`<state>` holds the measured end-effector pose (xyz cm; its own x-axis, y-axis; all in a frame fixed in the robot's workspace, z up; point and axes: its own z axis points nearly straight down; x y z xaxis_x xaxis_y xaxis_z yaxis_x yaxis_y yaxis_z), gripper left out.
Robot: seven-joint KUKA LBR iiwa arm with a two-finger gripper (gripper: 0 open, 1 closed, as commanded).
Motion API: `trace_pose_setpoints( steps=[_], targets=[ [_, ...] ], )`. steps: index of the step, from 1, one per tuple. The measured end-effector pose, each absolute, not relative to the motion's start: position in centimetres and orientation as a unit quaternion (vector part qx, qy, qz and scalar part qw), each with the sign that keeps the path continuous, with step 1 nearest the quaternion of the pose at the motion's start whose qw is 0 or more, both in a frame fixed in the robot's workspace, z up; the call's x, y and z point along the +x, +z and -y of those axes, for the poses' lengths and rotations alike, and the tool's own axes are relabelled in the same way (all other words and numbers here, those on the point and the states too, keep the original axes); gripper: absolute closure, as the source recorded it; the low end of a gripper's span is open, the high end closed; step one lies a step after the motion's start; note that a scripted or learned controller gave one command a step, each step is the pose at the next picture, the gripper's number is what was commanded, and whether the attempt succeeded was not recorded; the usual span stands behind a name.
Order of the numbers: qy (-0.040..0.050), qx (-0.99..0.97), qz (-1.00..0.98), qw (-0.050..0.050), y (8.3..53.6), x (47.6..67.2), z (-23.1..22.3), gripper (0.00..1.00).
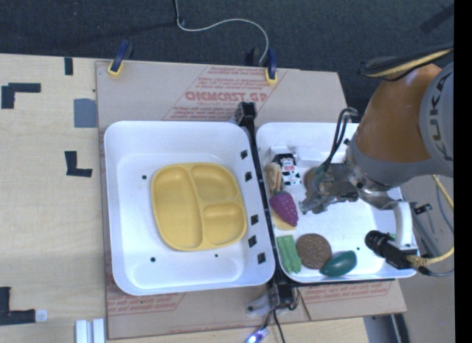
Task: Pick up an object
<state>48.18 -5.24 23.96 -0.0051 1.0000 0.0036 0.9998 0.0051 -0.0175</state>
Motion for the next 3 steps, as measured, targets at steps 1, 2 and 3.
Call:
trace_pose_setpoints(
  steps=[1,2,3],
  targets=[
    [0.0046,-0.707,0.708,0.005,25.2,48.4,5.6,1.0],
    [0.007,-0.707,0.708,0.007,25.9,48.4,5.6,1.0],
    [0.0095,-0.706,0.708,0.009,26.6,48.4,5.7,1.0]
  ],
)
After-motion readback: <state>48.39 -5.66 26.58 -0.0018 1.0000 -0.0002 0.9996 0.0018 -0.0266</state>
